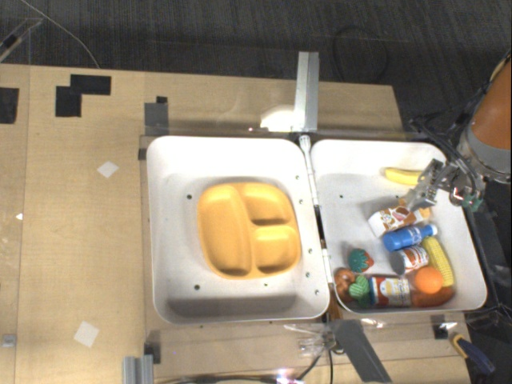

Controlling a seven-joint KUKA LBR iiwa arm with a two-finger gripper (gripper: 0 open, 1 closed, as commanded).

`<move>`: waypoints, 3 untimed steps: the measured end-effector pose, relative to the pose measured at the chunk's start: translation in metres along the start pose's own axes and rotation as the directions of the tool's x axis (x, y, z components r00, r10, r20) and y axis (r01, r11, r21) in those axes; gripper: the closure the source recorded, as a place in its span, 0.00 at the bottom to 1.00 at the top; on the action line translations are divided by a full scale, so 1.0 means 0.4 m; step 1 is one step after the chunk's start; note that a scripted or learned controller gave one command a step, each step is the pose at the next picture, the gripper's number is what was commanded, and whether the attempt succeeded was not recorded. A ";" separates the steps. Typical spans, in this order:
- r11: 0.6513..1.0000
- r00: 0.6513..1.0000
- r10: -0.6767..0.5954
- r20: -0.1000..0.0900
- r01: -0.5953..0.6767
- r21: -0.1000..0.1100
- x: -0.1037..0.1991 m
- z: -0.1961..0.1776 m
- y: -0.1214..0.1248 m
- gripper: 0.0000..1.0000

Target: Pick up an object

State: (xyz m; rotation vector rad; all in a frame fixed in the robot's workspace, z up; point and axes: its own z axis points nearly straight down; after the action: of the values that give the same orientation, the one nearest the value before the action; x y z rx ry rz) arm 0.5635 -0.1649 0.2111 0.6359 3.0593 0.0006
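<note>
While jaws (422, 192) hover, the blue bottle (409, 236) lies pointing right.

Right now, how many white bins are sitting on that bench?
2. The left bin holds a yellow divided tray. The right bin holds a pile of small toy foods, with the gripper over it.

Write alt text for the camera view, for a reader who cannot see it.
The arm's tool hovers over the right bin, near a banana and a heap of toy food and small bottles. The left bin holds a yellow divided tray.
</note>
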 end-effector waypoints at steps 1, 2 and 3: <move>0.953 0.953 0.301 -0.010 -0.301 0.006 0.070 0.142 -0.094 1.00; 1.000 1.000 -0.013 -0.008 0.013 0.003 0.057 0.150 -0.136 1.00; 1.000 1.000 -0.017 0.002 0.017 0.002 0.049 0.118 -0.132 1.00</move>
State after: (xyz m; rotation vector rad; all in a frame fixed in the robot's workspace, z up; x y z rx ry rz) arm 0.5251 -0.2056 0.1634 0.6093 3.0632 -0.0025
